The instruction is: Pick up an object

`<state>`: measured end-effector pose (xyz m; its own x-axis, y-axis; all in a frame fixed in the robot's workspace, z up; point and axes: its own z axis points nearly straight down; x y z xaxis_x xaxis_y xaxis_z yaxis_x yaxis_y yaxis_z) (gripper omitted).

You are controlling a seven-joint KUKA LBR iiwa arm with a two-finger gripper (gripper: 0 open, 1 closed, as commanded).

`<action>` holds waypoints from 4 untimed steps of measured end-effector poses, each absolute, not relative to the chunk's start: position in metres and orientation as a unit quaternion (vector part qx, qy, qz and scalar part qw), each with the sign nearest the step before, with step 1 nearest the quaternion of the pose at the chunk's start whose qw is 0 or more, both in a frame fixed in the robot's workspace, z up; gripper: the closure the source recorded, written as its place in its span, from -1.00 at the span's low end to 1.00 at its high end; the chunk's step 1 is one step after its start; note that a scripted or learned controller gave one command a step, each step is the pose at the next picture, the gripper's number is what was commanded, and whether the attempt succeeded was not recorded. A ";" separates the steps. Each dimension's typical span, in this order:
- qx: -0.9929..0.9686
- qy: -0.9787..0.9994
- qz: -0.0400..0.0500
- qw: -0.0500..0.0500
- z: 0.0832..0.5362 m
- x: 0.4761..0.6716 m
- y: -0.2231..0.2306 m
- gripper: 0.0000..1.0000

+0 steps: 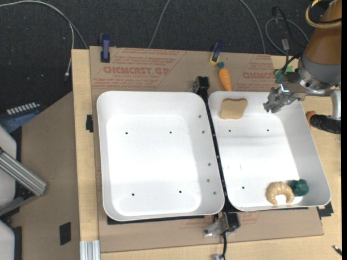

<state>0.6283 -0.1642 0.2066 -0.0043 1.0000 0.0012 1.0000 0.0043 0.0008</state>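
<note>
The right bin (255, 161) holds a tan bread slice (233, 108) at its far left corner. A pale croissant (280, 193) and a dark green round piece (299, 187) lie together at its near right corner. An orange carrot (224, 78) lies on the cardboard just beyond the bin. My gripper (278, 100) hangs over the bin's far right corner, to the right of the bread, and nothing shows between its fingers.
The left bin (108, 145) stands beside the right one, a black clip (202, 84) between them at the far edge. Blue clamps (104, 46) (216, 51) hold the cardboard sheet. Cables run across the dark floor behind.
</note>
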 end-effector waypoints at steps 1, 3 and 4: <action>-0.706 -0.709 0.000 0.000 0.202 0.631 -0.116 1.00; -0.706 -0.709 0.000 0.000 0.208 0.618 -0.026 1.00; -0.706 -0.709 -0.001 0.000 0.224 0.615 0.026 1.00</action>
<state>0.6154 0.0259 0.2239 -0.0044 1.0000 0.0012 1.0000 0.0044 0.0018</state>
